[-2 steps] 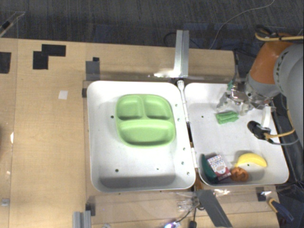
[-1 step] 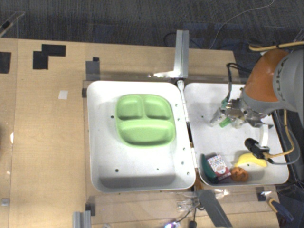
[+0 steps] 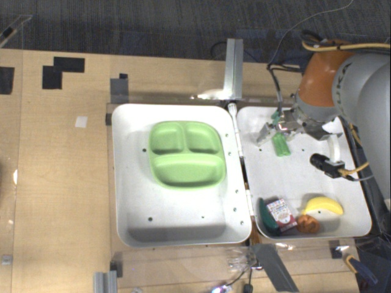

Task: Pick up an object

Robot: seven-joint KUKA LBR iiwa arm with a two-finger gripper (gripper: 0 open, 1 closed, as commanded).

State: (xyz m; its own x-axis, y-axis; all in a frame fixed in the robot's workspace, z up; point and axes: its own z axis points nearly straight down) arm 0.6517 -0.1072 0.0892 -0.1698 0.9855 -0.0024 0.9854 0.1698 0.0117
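Note:
My gripper [image 3: 276, 130] is over the far left part of the right bin [image 3: 360, 224], with the arm coming in from the right. A small light-green object [image 3: 281, 145] sits right at the gripper's tip, touching or just under it; whether it is gripped is unclear. At the near end of the same bin lie a yellow banana [image 3: 324, 207], a small printed box [image 3: 280, 210], a dark teal item [image 3: 265, 215] and a brown-orange item [image 3: 309, 224].
The left bin [image 3: 131, 224] holds a green divided plate [image 3: 186, 153] in its far half. A metal post [image 3: 234, 66] stands behind the wall shared by the two bins. The bench around them is wood.

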